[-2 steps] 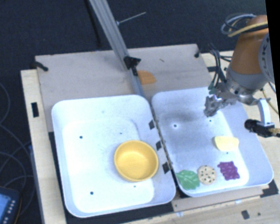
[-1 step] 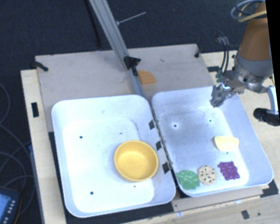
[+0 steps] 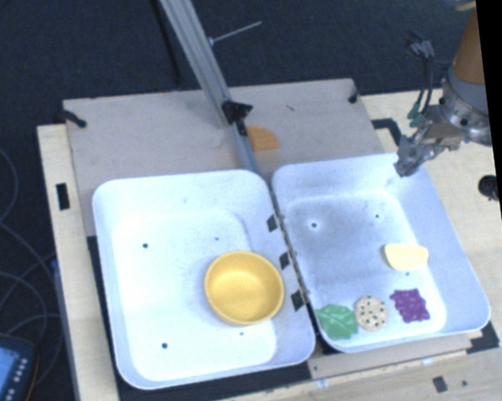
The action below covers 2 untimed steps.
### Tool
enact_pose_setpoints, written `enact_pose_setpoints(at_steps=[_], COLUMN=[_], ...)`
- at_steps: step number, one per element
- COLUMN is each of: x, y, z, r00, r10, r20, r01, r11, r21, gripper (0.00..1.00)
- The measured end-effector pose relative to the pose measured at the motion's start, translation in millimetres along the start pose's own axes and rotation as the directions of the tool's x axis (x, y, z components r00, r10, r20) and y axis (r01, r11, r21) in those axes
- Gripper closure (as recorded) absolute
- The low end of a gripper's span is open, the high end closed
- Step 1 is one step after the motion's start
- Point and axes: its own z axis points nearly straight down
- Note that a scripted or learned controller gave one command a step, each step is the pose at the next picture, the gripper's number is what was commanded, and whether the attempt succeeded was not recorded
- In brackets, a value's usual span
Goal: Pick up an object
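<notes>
Reaching in from the right, the gripper (image 3: 407, 163) hangs over the upper right corner of the right bin (image 3: 344, 220); finger state cannot be told. Nothing shows between them. Along that bin's lower edge lie a green leaf-shaped piece (image 3: 337, 321), a round cookie (image 3: 370, 313) and a purple grape bunch (image 3: 411, 304), close together in a row. A pale yellow piece (image 3: 406, 256) lies above them. The left bin (image 3: 145, 226) holds a yellow bowl (image 3: 243, 287), upright, near the divider. An orange patch (image 3: 262, 138) sits on the board behind the bins, beside a slanted metal rail (image 3: 198, 52).
</notes>
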Motion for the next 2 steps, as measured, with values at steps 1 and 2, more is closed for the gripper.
enact_pose_setpoints(at_steps=[1,2], x=[45.4,97.7], y=[-8.4,-27.3], z=[3.6,15.7], r00=[1.0,1.0], r10=[-0.009,-0.009], r20=[-0.003,-0.002], r01=[0.009,0.009], r11=[1.0,1.0], r21=[0.006,0.007], gripper=[1.0,1.0])
